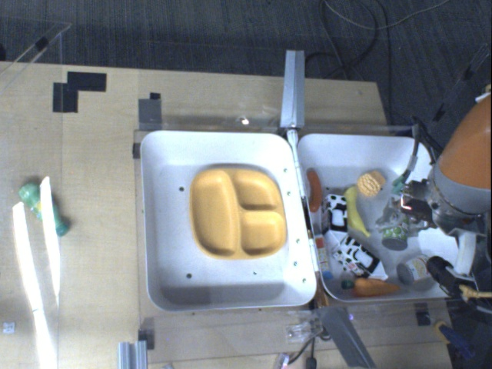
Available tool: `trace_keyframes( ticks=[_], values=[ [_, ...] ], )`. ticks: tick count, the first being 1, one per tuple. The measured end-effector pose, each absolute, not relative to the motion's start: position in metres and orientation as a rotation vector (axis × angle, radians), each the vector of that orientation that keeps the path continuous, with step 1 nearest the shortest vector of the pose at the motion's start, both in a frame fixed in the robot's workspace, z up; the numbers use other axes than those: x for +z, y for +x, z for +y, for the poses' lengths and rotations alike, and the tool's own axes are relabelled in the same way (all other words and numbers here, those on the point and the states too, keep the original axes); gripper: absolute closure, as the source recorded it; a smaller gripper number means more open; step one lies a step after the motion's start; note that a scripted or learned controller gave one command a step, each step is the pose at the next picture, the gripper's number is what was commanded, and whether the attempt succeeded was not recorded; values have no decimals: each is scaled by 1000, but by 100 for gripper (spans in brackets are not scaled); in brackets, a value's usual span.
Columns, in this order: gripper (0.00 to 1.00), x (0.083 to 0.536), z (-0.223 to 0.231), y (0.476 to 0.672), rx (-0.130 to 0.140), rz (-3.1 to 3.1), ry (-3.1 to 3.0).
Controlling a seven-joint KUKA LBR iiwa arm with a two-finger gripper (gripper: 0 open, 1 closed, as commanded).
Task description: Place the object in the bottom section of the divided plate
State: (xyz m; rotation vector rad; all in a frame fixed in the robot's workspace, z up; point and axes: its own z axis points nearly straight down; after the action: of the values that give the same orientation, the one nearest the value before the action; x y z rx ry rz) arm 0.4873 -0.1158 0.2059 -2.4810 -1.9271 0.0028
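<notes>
The yellow divided plate lies in the middle of the left bin. It has one long section on its left and two smaller ones on its right. My gripper hangs over the right bin, near that bin's right side. It is just above a small green object and a grey round piece. The gripper's body and shadow hide what lies directly under it. Nothing lies on the plate.
The right bin also holds a reddish sausage, a yellow banana, a round waffle-like piece, two black-and-white patterned items and an orange carrot. A green toy lies on the bench at far left.
</notes>
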Motion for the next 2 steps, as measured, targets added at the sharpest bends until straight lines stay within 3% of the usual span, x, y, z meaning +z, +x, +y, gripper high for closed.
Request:
trace_keyframes(
  ticks=[1, 2],
  values=[
    [100, 221, -49, 554, 2, -2033, -2394],
    [100, 182, 16, 604, 3, -2169, -2272]
  ],
)
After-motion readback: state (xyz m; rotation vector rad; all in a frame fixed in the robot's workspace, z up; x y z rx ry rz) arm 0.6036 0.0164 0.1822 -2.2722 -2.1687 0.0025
